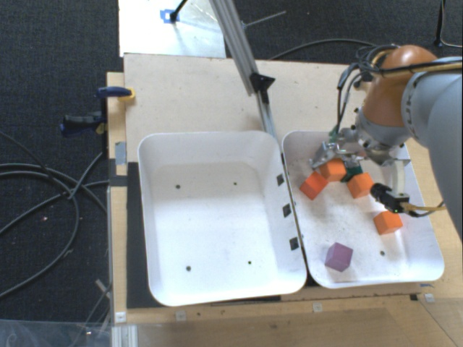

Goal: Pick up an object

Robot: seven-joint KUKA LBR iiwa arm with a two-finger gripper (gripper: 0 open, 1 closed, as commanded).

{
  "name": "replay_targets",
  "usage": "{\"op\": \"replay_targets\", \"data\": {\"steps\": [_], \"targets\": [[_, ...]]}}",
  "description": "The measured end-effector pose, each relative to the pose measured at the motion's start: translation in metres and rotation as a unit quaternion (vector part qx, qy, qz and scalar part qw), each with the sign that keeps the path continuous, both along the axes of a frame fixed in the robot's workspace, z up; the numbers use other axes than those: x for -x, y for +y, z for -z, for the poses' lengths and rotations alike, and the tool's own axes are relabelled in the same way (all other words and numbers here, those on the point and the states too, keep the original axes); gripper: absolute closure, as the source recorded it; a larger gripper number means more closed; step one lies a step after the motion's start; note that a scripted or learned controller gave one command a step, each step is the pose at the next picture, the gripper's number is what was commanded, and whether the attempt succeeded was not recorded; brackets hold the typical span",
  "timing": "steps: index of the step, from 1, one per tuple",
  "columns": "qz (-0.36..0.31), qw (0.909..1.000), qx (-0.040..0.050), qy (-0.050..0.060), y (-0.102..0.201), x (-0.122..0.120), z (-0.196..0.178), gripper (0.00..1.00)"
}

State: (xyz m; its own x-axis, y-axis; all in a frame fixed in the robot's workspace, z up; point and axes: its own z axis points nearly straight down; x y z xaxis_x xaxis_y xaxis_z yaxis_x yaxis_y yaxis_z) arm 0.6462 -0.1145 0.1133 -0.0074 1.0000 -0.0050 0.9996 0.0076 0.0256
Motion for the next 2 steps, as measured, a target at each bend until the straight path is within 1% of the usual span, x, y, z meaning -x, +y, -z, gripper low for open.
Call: {"op": "replay_targets", "data": {"steps": [1,2], "targets": [[-0.001,1.0000,0.0010,-0.002,-0.001,0.000,-0.010,1.00],[-0.002,1.0000,-0.0033,0.009,0.067,-0.002,-0.082,1.00]]}}
